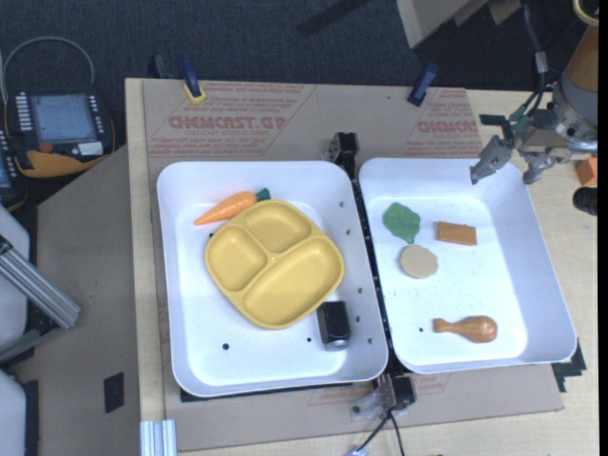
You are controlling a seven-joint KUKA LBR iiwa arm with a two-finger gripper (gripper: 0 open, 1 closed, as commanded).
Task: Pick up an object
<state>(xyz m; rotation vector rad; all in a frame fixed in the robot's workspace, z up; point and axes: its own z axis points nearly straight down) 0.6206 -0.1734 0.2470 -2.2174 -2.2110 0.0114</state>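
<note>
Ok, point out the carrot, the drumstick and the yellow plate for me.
carrot (226,207), camera view, middle of its orange body.
drumstick (468,328), camera view, its thick meaty end.
yellow plate (231,253), camera view, bare left compartment.

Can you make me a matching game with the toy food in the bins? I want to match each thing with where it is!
Things:
1. carrot
2. drumstick
3. green leafy piece
4. black block

Places:
A. right bin, near front edge
B. left bin, just behind the yellow plate
C. left bin, in front of the yellow plate
D. right bin, behind the round beige piece

Pairs: 1-B, 2-A, 3-D, 4-C
</note>
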